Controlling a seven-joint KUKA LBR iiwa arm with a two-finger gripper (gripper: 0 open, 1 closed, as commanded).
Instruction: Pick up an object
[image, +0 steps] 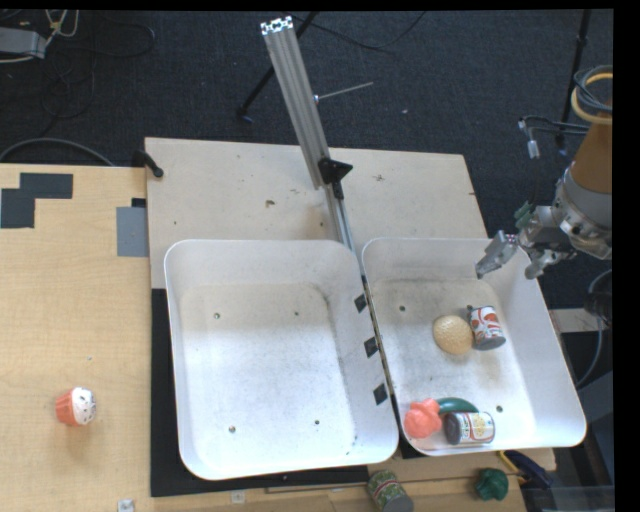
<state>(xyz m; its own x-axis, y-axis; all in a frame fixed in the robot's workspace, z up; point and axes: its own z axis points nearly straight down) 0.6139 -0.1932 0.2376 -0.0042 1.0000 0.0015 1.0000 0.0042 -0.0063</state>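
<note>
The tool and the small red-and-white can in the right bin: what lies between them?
In the camera view, only bare white bin floor and rim lie between the tool and the red-and-white can. The tan ball sits beside the can, left of that stretch.

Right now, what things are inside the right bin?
Inside the right bin lie a tan round object touching a red-and-white can, and near the front edge a pink object, a dark can and a green object, partly covered.

Tan ball (452, 335) touching tipped red-white can (487, 327), right bin's (560, 400) middle.
</note>
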